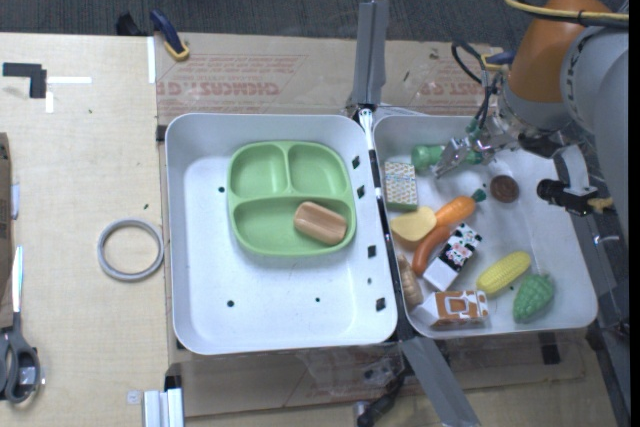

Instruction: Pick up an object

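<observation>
grey metal and an orange band mark the arm, which is seen reaching in from the right toward the far end of the right bin [580, 315]. the gripper [462, 155] is poised low near the bin's far-left corner, just beside a small green toy [427, 156]; nothing is seen between its fingers, and whether they are spread wide or drawn narrow cannot be told at this size.

the step in hand is judged to be the approach, with no object yet secured. several candidates are offered in the right bin: an orange carrot [444, 224], a yellow corn cob [504, 271], a green knobbly fruit [533, 298], a brown disc [503, 188], a checked block [400, 183], a black-and-white carton [453, 252] and an orange box [458, 308]. a tan bread roll [320, 222] is lying on the green divided plate [262, 177] in the left bin [200, 295].

the next move is thought to call for a descent squarely over the green toy, with the jaws set either side of it before closing.

room is tight there: the far wall and the divider between the bins are close by, and the checked block is near. more open floor is found around the brown disc, at the middle right.
</observation>
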Controlling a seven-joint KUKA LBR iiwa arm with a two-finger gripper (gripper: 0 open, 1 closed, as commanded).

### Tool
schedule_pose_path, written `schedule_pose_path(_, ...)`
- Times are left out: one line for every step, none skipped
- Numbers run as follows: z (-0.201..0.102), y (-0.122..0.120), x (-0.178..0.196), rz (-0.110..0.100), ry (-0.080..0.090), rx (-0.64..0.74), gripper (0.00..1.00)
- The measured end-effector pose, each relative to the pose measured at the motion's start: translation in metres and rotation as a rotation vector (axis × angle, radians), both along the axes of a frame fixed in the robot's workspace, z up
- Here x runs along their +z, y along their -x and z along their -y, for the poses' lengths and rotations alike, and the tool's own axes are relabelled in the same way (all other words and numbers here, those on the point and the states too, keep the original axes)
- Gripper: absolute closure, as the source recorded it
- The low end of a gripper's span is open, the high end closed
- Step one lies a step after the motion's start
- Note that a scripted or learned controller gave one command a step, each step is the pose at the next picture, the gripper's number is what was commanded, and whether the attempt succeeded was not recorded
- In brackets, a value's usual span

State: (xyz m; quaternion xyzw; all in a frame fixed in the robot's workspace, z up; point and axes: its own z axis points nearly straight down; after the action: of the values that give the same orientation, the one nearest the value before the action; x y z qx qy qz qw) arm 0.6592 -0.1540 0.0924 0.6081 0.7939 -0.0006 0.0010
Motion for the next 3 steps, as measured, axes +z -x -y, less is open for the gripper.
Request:
schedule_pose_path(0.060,0.037,0.070,0.001,0.000,0.029,0.00)
schedule_pose_path(-0.022,0.064,0.024,-0.002,-0.002,-0.196,0.00)
schedule_pose_path(-0.059,0.132,0.000,0.001,-0.002,0.053,0.00)
